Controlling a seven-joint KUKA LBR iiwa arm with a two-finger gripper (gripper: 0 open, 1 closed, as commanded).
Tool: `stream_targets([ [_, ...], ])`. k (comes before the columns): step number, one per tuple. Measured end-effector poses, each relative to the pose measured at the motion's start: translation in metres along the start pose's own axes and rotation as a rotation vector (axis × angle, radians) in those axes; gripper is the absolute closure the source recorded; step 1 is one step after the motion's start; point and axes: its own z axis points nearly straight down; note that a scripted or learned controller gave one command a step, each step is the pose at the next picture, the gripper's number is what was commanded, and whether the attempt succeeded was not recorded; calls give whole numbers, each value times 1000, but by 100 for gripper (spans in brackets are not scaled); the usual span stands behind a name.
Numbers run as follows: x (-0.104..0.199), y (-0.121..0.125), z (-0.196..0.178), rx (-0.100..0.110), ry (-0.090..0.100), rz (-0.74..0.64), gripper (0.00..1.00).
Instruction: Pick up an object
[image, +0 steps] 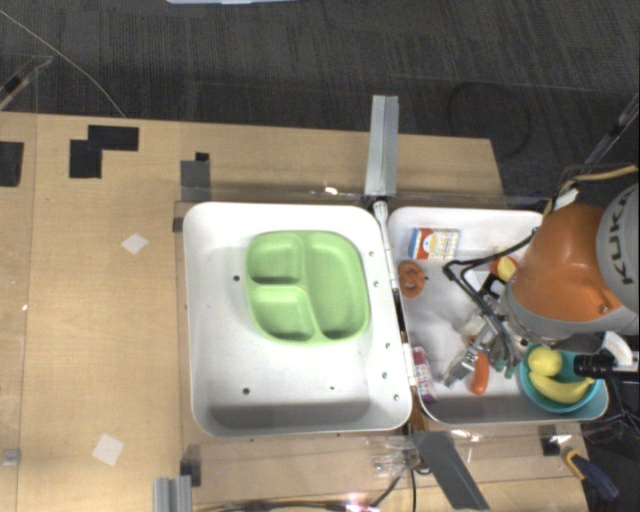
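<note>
Grey fingers (462, 372) beside orange carrot (481, 374)

"KU", probably KUKA, on arm (622, 240)

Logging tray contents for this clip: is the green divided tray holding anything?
Empty. The green divided tray lies flat in the left bin; its three compartments show bare green.

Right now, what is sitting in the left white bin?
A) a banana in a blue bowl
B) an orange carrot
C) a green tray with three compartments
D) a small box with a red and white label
C: the green divided tray lies alone in the left bin, while the banana, its blue bowl and the small box are in the right bin.
</note>
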Motion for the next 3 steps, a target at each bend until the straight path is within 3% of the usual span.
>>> stream_targets([
  [1,-4,3,-13,-6,-14,-7,100],
  [2,-51,-12,-149,1,7,-240,100],
  [3,6,-2,-47,2,20,-199,100],
])
